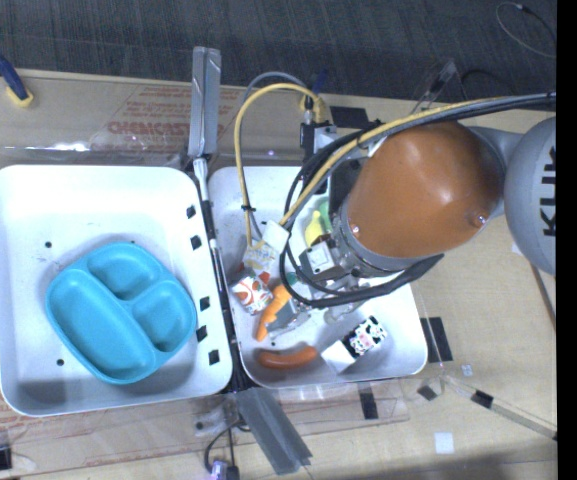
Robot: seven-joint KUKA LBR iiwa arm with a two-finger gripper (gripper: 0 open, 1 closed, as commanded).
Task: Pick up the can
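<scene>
The can (250, 292) is small, white with red and orange print, and lies on its side at the left of the right bin (226, 203). My gripper (301, 310) hangs below the arm's orange band (413, 190), low over the bin's middle, just right of the can. An orange carrot-like piece (271, 314) lies between the two. The wrist and cables hide most of the gripper.
A brown sausage (287, 358) and a cow-patterned carton (364, 340) lie at the right bin's front. A clear wrapper (259, 258) sits behind the can, and a yellow-green item (316, 224) peeks from under the arm. The left bin (28, 208) holds a blue divided tray (120, 311).
</scene>
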